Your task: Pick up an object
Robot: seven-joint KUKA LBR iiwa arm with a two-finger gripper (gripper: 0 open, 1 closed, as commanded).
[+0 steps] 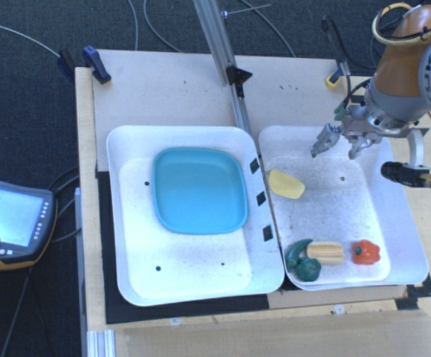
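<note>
My gripper point(339, 145) hangs over the far end of the right bin point(394, 207), fingers spread apart with nothing between them. A yellow lemon-shaped object point(286, 184) lies at the bin's left side, below and left of the gripper. Along the near edge sit a green pepper point(302, 261), a tan bread roll point(325, 253) and a red pepper point(365, 252), well apart from the gripper.
The left bin point(126, 199) holds a blue square plate point(199, 190). A metal pole point(219, 36) slants up from between the bins. A teach pendant point(11, 222) lies off the bench at left. Cables run over the dark floor.
</note>
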